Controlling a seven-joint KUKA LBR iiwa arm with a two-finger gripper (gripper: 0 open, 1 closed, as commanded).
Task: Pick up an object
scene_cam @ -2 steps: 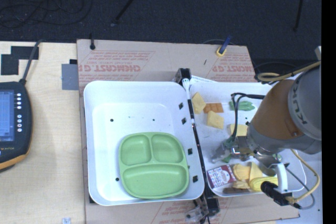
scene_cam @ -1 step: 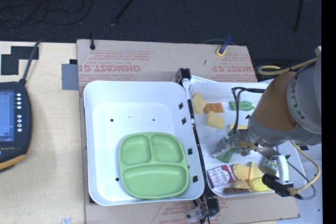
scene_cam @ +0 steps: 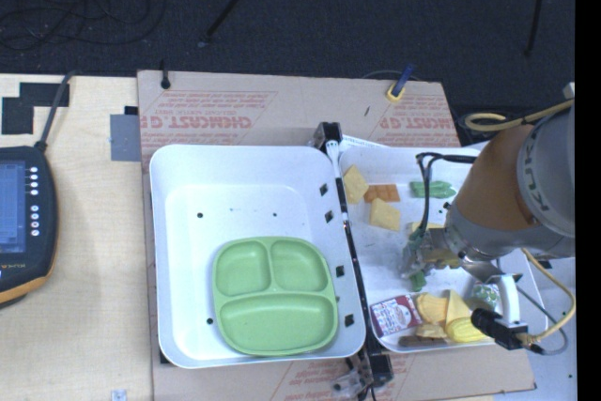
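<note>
Apparently nothing is lifted yet: the grey arm's jaws [scene_cam: 418,260], their state impossible to tell, sit low among small objects in the shallow white right-hand bin [scene_cam: 394,160].

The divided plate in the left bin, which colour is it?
Light green; the divided plate shows clearly in the camera view.

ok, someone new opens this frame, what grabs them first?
Probably the green tray, three compartments, lying in the left bin. Next the arm, grey with an orange band, reaching from the right down into the right bin, where small things are scattered: yellow blocks, an orange piece, a red-and-white packet.
</note>
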